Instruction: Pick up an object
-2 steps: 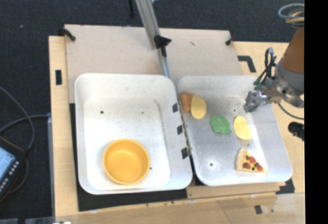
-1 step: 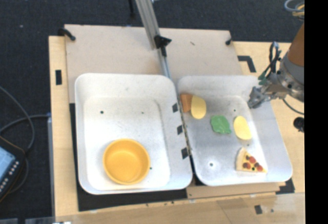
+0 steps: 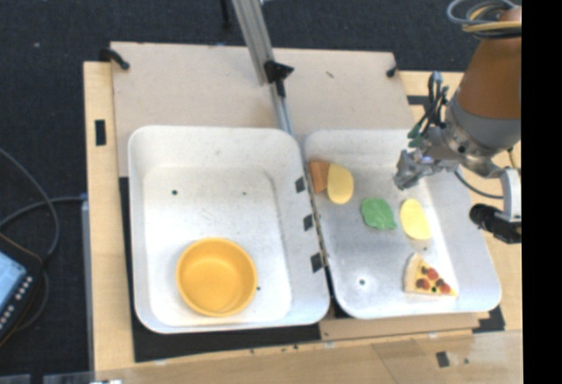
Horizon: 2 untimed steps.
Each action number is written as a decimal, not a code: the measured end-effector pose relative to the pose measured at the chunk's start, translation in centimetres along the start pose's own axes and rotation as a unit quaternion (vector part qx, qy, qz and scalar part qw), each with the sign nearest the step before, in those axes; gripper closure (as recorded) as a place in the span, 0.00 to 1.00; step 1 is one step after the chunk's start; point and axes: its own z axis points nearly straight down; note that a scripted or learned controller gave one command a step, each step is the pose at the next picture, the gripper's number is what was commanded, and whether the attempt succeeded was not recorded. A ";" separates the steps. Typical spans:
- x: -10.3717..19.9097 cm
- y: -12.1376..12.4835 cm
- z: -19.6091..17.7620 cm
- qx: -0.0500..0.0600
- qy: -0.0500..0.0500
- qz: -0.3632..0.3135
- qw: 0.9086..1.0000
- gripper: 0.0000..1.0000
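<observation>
My gripper [image 3: 409, 171] hangs over the upper right part of the right bin [image 3: 351, 145], with the grey and orange arm reaching in from the right. Below and to its left lie a green leafy piece [image 3: 378, 213] and a yellow oval piece [image 3: 414, 219]. A second yellow piece [image 3: 340, 184] sits beside a small brown piece [image 3: 319, 174] at the bin's left wall. A pizza slice [image 3: 427, 278] rests near the front right corner. I see nothing between the fingers.
The left bin [image 3: 158, 154] holds a yellow bowl [image 3: 216, 276] near its front. A slanted metal pole [image 3: 250, 13] rises from behind the two bins. Black cabling and a fitting [image 3: 493, 221] sit at the right bin's right edge.
</observation>
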 end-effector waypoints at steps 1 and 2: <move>5.2 -1.4 1.0 0.001 0.000 0.001 1.000 1.00; 10.1 -1.5 1.0 0.001 0.000 0.000 1.000 1.00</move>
